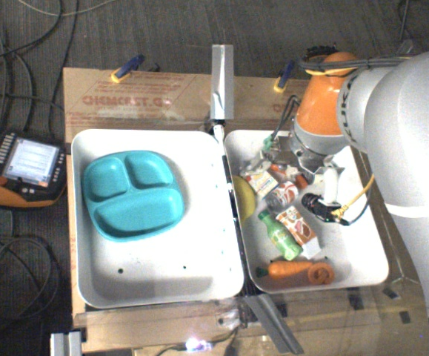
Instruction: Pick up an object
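My gripper [275, 153] is down in the far part of the right bin [366, 262], right above a heap of small items. A red-and-white packet [259, 182] lies just under it, with a small can [285, 194] beside that. A yellow banana [242, 196] rests along the bin's left wall. Nearer the front lie a green bottle [280, 236], a flat snack packet [298, 225] and an orange carrot [300, 272]. The wrist hides whatever is directly beneath the gripper.
The left bin [199, 262] holds a teal compartment plate [134, 193]. A metal post [221, 80] rises behind the wall between the bins. A yellow cable and a black fitting [316, 205] hang from the wrist over the right bin's middle.
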`<control>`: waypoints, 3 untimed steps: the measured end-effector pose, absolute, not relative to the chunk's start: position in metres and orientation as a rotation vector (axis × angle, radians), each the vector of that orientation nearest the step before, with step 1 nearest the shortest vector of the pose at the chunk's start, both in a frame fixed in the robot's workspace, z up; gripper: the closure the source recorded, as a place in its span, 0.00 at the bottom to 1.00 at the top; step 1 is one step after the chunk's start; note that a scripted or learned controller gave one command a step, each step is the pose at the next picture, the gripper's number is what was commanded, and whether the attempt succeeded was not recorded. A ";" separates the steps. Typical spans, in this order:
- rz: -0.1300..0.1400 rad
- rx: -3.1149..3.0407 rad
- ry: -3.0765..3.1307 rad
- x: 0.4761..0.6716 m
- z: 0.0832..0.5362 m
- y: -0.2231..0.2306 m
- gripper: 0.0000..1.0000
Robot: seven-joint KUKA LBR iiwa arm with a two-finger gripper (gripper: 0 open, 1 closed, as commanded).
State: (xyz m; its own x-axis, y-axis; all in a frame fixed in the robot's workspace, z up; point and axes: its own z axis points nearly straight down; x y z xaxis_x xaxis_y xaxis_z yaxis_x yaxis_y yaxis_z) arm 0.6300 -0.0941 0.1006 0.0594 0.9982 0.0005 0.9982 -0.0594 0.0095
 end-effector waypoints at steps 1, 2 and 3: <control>-0.002 1.959 2.456 0.610 0.183 -0.083 0.00; 0.008 1.787 2.574 0.614 0.090 -0.131 0.00; 0.009 1.784 2.568 0.616 0.101 -0.132 1.00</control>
State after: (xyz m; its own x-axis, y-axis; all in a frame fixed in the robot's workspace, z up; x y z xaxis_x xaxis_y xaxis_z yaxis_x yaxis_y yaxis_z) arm 0.6159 -0.1320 0.1010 -0.3487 0.9372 -0.0084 0.9371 0.3488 0.0132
